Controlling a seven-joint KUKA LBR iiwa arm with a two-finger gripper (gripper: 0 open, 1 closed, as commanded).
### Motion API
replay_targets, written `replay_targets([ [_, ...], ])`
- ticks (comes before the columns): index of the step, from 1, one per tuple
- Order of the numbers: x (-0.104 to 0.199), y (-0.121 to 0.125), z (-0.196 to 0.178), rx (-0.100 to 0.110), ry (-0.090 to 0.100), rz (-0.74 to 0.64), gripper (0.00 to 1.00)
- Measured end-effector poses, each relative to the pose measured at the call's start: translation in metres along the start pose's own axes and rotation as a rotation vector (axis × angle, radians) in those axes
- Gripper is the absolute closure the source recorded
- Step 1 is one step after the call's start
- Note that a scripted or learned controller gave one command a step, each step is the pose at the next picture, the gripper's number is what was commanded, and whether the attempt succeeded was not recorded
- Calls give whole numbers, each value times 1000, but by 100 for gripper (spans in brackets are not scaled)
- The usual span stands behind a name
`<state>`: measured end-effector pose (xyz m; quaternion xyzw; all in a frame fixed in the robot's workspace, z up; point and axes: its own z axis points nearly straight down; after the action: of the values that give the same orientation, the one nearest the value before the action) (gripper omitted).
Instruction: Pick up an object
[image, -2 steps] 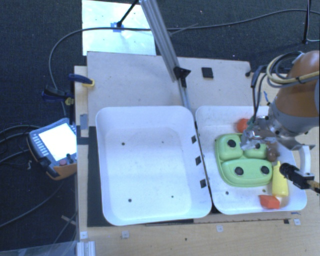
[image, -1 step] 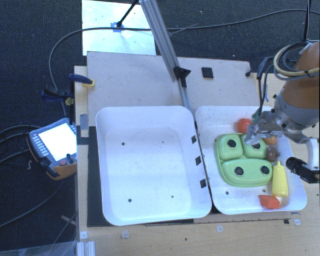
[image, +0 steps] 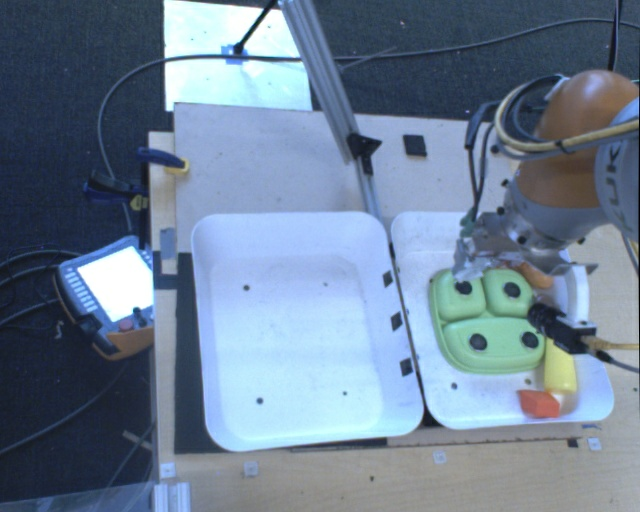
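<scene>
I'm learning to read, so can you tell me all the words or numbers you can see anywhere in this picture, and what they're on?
No words or numbers can be read here.
The handheld screen left of the bench glows white; anything on it is too blurred to read.
The green block, the yellow piece and the orange piece in the right bin bear no writing.
The left bin bears only dark dots.

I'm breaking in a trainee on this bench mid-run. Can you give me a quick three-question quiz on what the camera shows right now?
1. True or false: the green tray lies in the left bin.
2. Which lies nearest the right bin's front right corner: A) the yellow object, B) the orange-red object, C) the hand?
3. Fill in: the hand sits over the green tray's ___ edge.

Key: 1 false; 2 B; 3 far-left.
</scene>
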<state>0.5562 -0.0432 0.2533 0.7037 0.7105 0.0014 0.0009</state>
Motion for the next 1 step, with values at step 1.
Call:
replay_targets([
  [1,53,10,17,2,1,0,100],
])
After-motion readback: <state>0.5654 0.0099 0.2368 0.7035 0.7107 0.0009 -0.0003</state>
